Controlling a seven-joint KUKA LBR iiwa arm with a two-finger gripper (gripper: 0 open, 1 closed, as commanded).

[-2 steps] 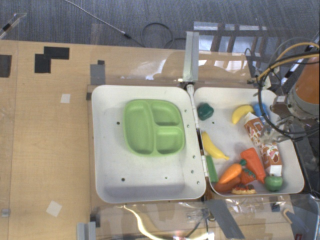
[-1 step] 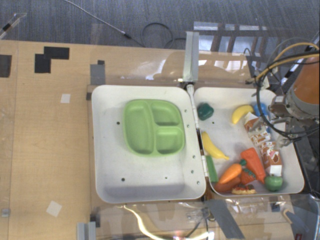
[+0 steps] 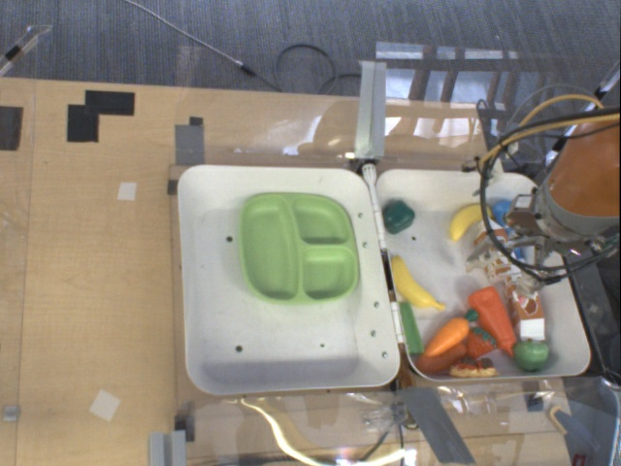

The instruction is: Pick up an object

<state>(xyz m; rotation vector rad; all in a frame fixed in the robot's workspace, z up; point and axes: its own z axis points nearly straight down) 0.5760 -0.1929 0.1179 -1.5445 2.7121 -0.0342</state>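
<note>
The right bin (image 3: 432, 260) holds toy food: a dark green piece (image 3: 398, 216), a yellow banana (image 3: 415, 289) near the divider, another yellow banana (image 3: 466, 221) at the back, two orange carrots (image 3: 492, 318) (image 3: 447, 338), a green apple (image 3: 531, 354) and a small white block (image 3: 531, 329). My gripper (image 3: 506, 250) hangs low over the right side of this bin, beneath the orange wrist band (image 3: 587, 178), among cables. It sits just above the carrots, beside the back banana.
The left bin (image 3: 209, 289) bears a green divided plate (image 3: 297, 246). A metal post (image 3: 370, 110) stands behind the divider between the bins. Black and yellow cables (image 3: 505, 163) loop around the wrist. Wooden bench surface lies to the left.
</note>
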